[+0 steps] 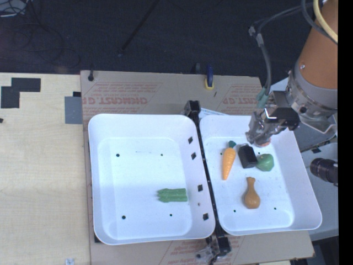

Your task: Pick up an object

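Nearest the camera, a green block (171, 195) lies alone in the left bin (105, 131), well apart from the arm, while the right bin (309, 214) holds a tan gourd (251, 194) and, beyond it, a carrot (228, 160), a black block (247, 157) and a green ball (266, 162) bunched together. The gripper (259, 138) hangs just above and behind that cluster, likely lined up to take the black block or the ball, since they lie closest beneath it. Whether its fingers are spread or closed cannot be told, and nothing shows between them.

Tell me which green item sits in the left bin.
The long green vegetable, lying alone there; the round green one sits in the right bin beside the black block.
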